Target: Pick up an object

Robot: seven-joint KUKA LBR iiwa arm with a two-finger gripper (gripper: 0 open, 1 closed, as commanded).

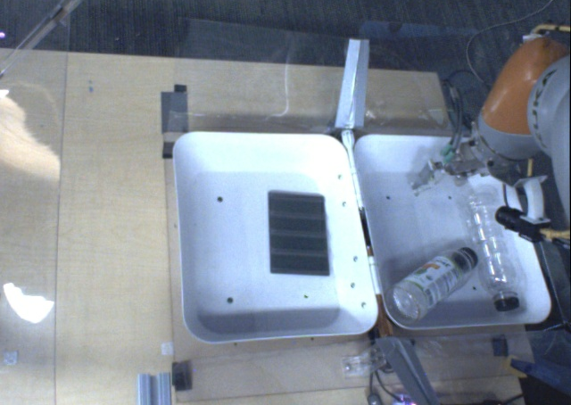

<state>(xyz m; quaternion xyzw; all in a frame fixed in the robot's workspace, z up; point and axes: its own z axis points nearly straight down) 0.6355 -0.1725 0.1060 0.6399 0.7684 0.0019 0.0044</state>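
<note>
A clear plastic bottle with a printed label and a black cap lies on its side near the front of the right bin. A second clear bottle lies beside it along the bin's right side, its black cap pointing to the front. My gripper hangs over the far right part of this bin, apart from both bottles, with nothing visibly held. A black ribbed rectangular pad lies flat in the middle of the left bin.
A metal divider bar runs back from where the two bins meet. The arm's orange band looms over the right bin's far corner. Wooden bench stretches to the left.
</note>
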